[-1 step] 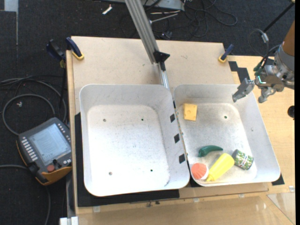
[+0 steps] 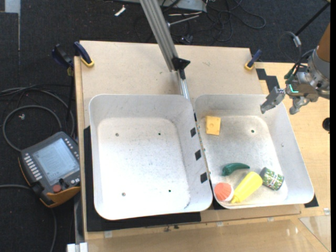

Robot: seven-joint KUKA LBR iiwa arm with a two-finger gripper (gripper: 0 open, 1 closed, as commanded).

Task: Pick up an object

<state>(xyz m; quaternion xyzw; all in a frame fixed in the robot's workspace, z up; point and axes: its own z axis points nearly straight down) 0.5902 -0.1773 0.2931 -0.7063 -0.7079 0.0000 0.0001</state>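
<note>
Looking down on my bench (image 2: 136, 70), I see a pale wooden top on dark carpet, with two orange-tipped clamps (image 2: 84, 56) at its far corners and cables trailing across the floor beyond. A teach pendant (image 2: 50, 164) lies on the carpet to the left, and a slanted aluminium rail (image 2: 157, 25) runs down to the seam between the two bins.

The left bin (image 2: 100, 114) is speckled with dust across its floor. The right bin (image 2: 291, 135) holds everything: a yellow block (image 2: 213, 125) near its far left corner, well apart from a cluster at the near edge, where a green curved piece (image 2: 234, 168), a yellow bottle-shaped object (image 2: 247, 187), a red-orange round piece (image 2: 223, 191) and a small green patterned can (image 2: 272, 179) lie close together. The middle and far right of that bin's floor are open.

My gripper (image 2: 283, 102) hangs over the right bin's far right rim, fingers spread wide apart with nothing between them, clear of every object.
</note>
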